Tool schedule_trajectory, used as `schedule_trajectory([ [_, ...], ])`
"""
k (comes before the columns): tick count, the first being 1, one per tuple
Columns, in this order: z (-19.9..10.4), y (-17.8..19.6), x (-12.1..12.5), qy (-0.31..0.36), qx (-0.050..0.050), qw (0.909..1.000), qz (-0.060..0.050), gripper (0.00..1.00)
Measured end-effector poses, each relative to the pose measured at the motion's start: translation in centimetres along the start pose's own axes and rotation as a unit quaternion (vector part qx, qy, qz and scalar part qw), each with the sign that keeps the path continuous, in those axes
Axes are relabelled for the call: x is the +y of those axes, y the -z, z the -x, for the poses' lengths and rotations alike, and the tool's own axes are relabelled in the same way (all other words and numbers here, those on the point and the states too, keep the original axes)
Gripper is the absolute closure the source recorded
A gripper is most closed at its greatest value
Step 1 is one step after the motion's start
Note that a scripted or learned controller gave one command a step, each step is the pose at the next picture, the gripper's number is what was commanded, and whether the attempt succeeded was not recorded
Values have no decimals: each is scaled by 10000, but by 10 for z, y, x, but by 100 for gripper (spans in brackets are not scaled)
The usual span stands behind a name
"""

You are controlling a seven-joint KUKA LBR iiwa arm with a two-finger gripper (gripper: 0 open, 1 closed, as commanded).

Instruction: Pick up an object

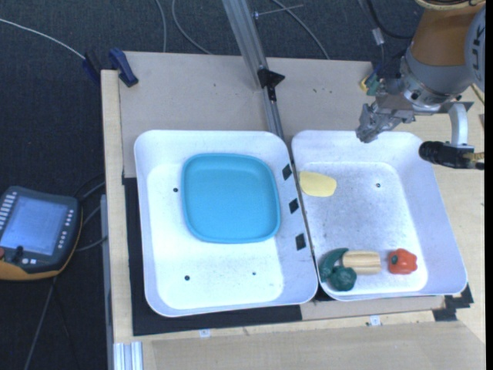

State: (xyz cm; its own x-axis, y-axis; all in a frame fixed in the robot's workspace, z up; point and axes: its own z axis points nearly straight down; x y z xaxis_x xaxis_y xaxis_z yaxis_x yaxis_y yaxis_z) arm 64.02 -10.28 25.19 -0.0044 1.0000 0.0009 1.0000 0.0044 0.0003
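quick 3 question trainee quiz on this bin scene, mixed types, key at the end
1. True or false: the blue plate lies in the left bin.
2. Which item lies nearest the hand? A) tomato B) yellow piece C) green vegetable
3. Fill in: the tan roll lies between the green vegetable and the ____.

Key: 1 true; 2 B; 3 tomato

Robot lab: teach pendant [35, 232], floor cables [154, 6].
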Motion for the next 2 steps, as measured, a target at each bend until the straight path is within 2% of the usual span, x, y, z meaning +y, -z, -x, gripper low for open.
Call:
schedule_trajectory([
  [1,-55,-11,10,1,1,10000,-3,100],
  [2,-114,-20,8,-3,-2,10000,0,100],
])
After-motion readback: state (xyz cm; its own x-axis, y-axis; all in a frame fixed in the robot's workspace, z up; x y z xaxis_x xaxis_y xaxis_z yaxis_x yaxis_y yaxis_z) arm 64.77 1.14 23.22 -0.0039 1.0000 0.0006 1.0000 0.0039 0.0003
